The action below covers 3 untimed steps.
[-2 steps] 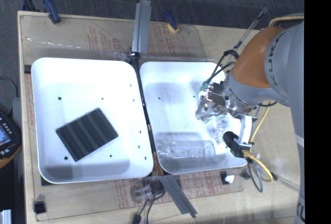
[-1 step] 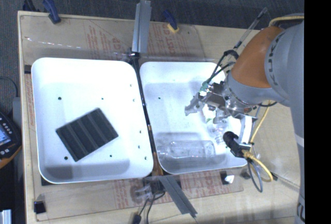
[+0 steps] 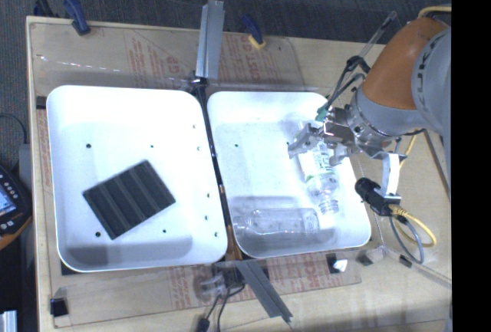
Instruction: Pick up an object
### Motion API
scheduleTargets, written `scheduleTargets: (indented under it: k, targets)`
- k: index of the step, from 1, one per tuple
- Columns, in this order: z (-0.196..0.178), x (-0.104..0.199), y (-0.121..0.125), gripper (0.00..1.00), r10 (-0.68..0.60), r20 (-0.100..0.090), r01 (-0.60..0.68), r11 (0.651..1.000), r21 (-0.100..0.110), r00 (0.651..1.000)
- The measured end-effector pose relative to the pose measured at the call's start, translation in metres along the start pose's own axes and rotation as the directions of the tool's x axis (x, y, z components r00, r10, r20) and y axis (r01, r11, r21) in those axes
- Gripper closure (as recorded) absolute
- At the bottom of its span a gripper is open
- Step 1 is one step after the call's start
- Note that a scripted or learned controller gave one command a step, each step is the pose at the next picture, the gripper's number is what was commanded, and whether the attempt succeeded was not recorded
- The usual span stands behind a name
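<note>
I hover the gripper [image 3: 322, 145], its grasp impossible to tell, over a clear plastic bottle [image 3: 321, 173] in the right bin [image 3: 253, 131], needing a descent.

A robotics lab: clamped bench [image 3: 46, 39], white bins [image 3: 123, 104], cabling [image 3: 406, 235]

Nothing readable here tbh, the faint red printing on the brown cardboard sheet [image 3: 153, 47] covering the desk is too blurry.
</note>
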<state>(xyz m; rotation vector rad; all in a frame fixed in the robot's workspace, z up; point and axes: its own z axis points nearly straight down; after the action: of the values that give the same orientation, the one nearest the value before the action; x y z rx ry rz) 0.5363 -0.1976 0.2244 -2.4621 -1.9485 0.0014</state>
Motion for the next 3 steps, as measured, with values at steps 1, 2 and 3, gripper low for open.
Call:
scheduleTargets:
  k: [1,2,3]
  targets:
    - [0.017,0.008,0.032,0.0,-0.034,0.0,0.034,0.999,0.001,0.999]
    - [0.034,0.012,0.03,0.0,-0.077,-0.002,0.077,0.997,0.002,0.997]
    - [0.048,0.001,0.033,0.0,-0.093,-0.002,0.093,0.996,0.004,0.996]
